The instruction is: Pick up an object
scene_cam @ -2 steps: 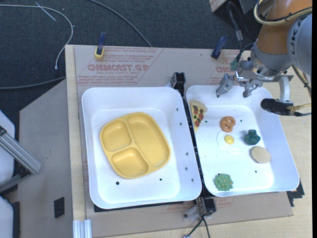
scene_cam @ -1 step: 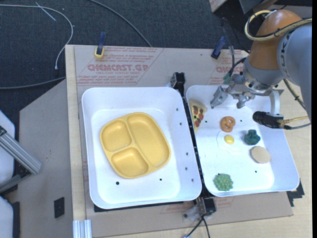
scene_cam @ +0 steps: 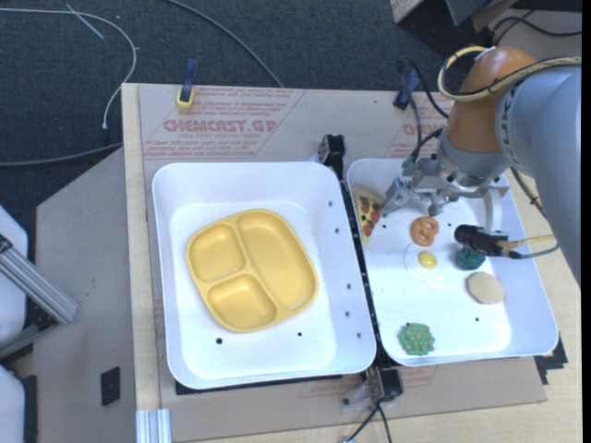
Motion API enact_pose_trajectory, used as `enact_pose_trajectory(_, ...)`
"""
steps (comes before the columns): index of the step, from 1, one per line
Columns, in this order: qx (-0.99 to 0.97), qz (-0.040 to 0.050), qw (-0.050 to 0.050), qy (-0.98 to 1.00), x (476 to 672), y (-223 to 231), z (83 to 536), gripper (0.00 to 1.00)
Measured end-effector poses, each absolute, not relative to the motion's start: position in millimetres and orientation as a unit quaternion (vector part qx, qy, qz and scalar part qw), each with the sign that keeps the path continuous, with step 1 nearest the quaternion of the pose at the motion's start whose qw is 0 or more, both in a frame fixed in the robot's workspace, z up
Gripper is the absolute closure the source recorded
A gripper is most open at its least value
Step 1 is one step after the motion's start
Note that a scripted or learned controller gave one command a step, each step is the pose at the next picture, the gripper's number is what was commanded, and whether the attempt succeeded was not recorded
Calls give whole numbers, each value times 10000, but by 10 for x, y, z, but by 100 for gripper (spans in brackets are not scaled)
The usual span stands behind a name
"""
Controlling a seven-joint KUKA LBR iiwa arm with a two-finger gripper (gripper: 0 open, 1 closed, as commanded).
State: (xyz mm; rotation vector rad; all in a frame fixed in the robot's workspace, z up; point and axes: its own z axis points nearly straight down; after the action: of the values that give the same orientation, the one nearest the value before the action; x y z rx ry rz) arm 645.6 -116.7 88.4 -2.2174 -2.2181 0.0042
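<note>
Two white bins are sitting side by side, and the right bin [scene_cam: 526, 335] is serving as the landmark here. In it, six small items are lying: one orange ring [scene_cam: 425, 230], one yellow ball [scene_cam: 427, 260], one teal lump [scene_cam: 470, 257], one beige oval [scene_cam: 486, 289], one green cluster [scene_cam: 416, 339], and one pizza slice [scene_cam: 369, 212] against its left wall. The slice is running lengthwise along that wall, toward the bin's far edge. The oval's long axis is lying roughly across the bin. The left bin [scene_cam: 175, 192] is holding one yellow tray [scene_cam: 251, 269] with three compartments. The gripper [scene_cam: 434, 192] is hovering over the right bin's far end, just beyond the ring; whether it is gripping anything, I cannot tell.
</note>
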Motion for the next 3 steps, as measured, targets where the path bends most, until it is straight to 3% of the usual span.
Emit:
enact_pose_trajectory(1, -7070, -8, 2, -7072, 6475, -1165, 1031, 100)
enact_pose_trajectory(3, -7069, -20, -31, -7073, 6498, -1248, 2141, 100)
